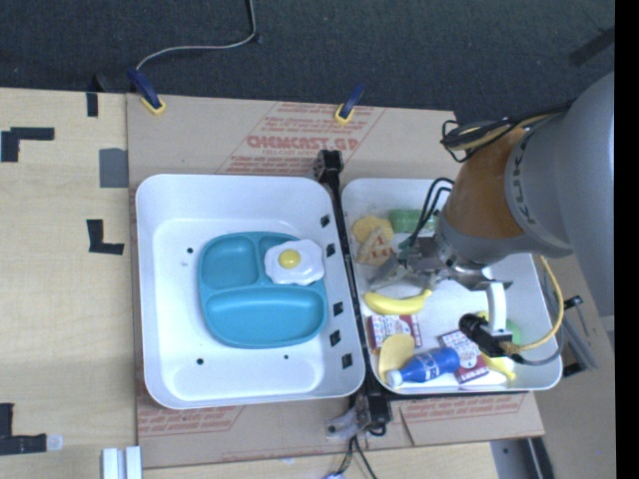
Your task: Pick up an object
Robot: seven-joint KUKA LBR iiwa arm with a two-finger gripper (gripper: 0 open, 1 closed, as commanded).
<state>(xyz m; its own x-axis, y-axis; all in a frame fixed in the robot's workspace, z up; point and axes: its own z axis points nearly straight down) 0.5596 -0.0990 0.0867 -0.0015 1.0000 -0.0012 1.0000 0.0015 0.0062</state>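
- The grey arm [559, 168] with its orange band [484, 183] comes in from 3 o'clock and reaches down into the right bin [539, 372]
- The tool [414, 260] sits low in that bin, just above the banana [397, 302] and beside a yellow snack-like piece [371, 238] at its 10 o'clock; whether it is spread or pressed together I cannot tell, as the wrist and cables hide it
- A green item [404, 220] lies at 12 o'clock of the tool, near the bin's far wall
- At 6 o'clock in the right bin lie a blue bottle with a white cap [429, 365], a yellow piece [394, 349] touching it, and a red and white packet [379, 329]
- The left bin [160, 287] holds a blue divided plate [262, 292] with a toy fried egg [293, 262] resting on its 1 o'clock corner
- Both bins stand side by side on a cardboard sheet [290, 143] on the table [50, 267]
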